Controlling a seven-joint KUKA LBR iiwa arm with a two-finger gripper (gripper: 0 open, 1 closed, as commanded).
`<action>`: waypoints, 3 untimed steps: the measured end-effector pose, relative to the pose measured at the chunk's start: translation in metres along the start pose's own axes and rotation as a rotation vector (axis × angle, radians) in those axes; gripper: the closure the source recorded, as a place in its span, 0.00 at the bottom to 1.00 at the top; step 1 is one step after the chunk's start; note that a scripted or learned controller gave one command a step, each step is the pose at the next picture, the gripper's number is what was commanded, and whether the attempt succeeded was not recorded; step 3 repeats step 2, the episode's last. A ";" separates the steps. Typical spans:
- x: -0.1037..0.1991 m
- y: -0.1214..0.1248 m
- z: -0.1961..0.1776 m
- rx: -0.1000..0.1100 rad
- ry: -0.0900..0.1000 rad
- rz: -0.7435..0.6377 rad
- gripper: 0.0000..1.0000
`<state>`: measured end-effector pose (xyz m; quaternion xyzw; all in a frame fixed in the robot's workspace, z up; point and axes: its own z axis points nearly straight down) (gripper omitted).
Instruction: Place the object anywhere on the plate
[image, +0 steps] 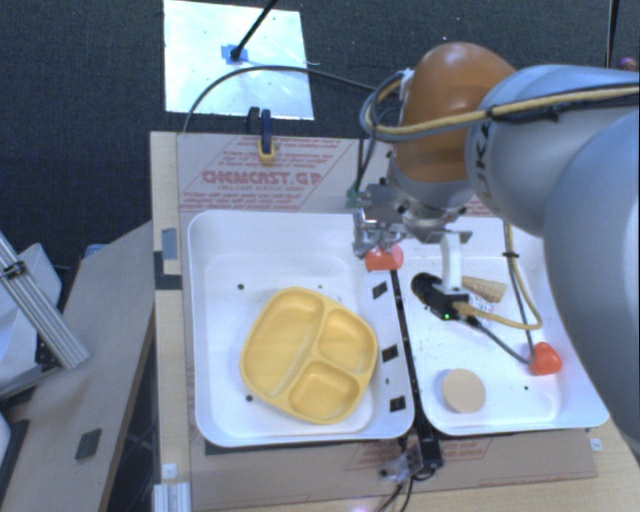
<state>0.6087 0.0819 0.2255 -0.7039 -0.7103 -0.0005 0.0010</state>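
Dark cloth behind, counter (110, 300) carrying two white bins side by side. Gripper (378, 244) hangs over the seam where the left bin (228, 268) meets the right bin (520, 405). Fingers are pinching the small orange piece (383, 260), and only by its top edge as far as you can see; most of it hangs below the tips.

Yellow plate (310, 355) lies in the left bin, down and to the left of the fingers, well apart from them. Nothing on it yet.

Risks you should watch:
- Shallow grip. A quick sideways move could shake the piece loose, and it would land on the seam or on bare bin floor short of the plate.
- Release from height. The piece looks small and rounded, so it may bounce or roll over the plate's low rim.
- Plate is skewed, its nearest corner pointing toward the fingers. Opening too soon likely puts the piece on the rim, not in a compartment.

Tan disc (463, 390), cone (487, 290) and second orange item (545, 358) sit right of the fingers, off the likely path.
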 end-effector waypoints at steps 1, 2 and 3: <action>0.053 -0.018 -0.009 -0.001 0.000 -0.001 1.00; 0.049 -0.017 -0.009 -0.001 -0.001 0.005 0.00; 0.049 -0.017 -0.009 -0.001 -0.001 0.005 0.00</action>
